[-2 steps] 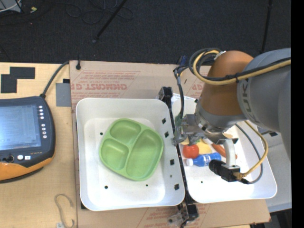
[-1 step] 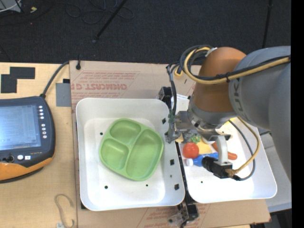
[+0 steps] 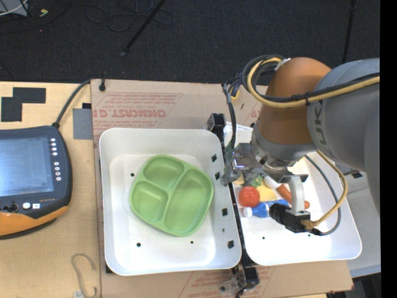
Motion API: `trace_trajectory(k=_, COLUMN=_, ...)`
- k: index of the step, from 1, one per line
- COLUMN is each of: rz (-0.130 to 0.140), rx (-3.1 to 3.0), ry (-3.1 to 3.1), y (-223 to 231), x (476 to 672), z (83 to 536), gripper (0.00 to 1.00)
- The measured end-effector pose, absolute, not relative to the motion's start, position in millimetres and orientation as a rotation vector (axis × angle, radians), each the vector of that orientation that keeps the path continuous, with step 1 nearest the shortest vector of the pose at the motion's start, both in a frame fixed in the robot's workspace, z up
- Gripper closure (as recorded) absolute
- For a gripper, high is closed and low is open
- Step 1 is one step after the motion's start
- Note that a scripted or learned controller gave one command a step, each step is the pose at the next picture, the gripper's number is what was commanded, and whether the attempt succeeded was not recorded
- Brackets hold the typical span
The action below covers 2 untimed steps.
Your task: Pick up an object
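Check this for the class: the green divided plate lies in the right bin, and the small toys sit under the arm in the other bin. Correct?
Not quite. The camera view shows the green divided plate in the left bin, not the right. The small toys do sit under the arm in the other bin.

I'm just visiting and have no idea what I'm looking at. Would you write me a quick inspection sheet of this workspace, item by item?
Surface: bench with cardboard under two white bins, left bin and right bin.
Job's things: small toys in the right bin, among them a red ball, a yellow piece, a blue piece and an orange piece.
Clutter: green divided plate in the left bin.
Grippers: gripper low over the toys, hidden under the arm's wrist.
Cables: yellow and black cables looping off the arm.
Surroundings: handheld control screen at left, dark floor behind.
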State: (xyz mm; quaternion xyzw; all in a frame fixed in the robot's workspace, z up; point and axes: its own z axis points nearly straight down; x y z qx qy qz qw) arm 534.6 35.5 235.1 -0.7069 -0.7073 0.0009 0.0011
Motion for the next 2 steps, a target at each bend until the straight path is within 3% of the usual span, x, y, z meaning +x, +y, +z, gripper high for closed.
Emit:
trace_trajectory(k=1, rz=0.007, rx=-2.218, ry=-2.219, y=51.3, x=536.7, z=225.2, gripper=1.00)
trace_trajectory(k=2, rz=0.007, rx=-2.220, ry=-2.219, y=39.7, x=531.9, z=219.6, gripper=1.00)
